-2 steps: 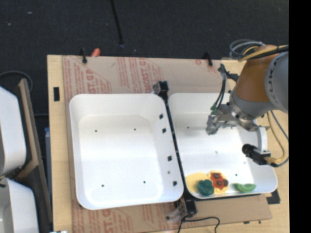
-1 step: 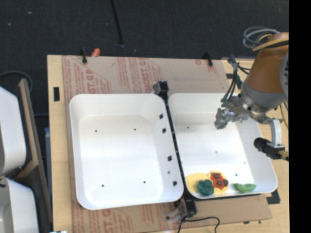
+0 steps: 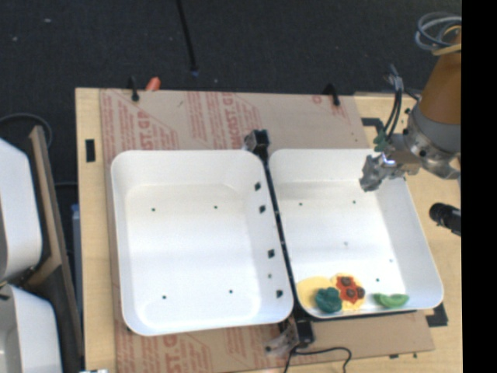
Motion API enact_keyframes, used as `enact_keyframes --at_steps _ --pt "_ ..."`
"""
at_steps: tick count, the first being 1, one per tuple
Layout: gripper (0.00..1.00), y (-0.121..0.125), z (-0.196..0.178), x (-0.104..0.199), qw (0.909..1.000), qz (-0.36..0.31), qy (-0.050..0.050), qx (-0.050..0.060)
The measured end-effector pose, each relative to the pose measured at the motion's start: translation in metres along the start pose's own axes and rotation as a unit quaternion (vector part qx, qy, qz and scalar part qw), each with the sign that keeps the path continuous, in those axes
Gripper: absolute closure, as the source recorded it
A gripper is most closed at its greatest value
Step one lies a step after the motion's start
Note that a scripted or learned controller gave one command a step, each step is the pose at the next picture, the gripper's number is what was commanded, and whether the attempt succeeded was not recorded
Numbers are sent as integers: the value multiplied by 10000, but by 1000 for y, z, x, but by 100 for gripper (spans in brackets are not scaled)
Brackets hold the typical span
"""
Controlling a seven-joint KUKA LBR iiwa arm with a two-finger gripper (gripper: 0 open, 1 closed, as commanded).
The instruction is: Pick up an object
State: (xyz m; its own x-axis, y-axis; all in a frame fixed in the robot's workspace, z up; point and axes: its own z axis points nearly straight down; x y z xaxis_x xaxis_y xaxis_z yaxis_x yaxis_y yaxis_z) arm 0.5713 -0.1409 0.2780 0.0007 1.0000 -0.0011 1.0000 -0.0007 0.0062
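The arm point(image 3: 439, 99) reaches in from the right, its jaws point(image 3: 373, 173) hovering over the upper right part of the right bin point(image 3: 404, 208); whether they're released or clenched, I cannot tell. Down along that bin's near edge sit the objects: a yellow piece point(image 3: 311, 291), a dark green one point(image 3: 327, 301), an orange one point(image 3: 349, 287) and a green one point(image 3: 390, 300).

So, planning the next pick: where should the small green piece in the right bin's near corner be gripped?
Grip the green piece across its narrow width, coming straight down. It lies flat and elongated, apart from the yellow cluster, but close to the bin's near rim.
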Motion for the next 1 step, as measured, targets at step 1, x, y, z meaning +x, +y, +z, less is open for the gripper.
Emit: enact_keyframes --at_steps 1 --pt "100 0 0 0 10000 -4 4 28"
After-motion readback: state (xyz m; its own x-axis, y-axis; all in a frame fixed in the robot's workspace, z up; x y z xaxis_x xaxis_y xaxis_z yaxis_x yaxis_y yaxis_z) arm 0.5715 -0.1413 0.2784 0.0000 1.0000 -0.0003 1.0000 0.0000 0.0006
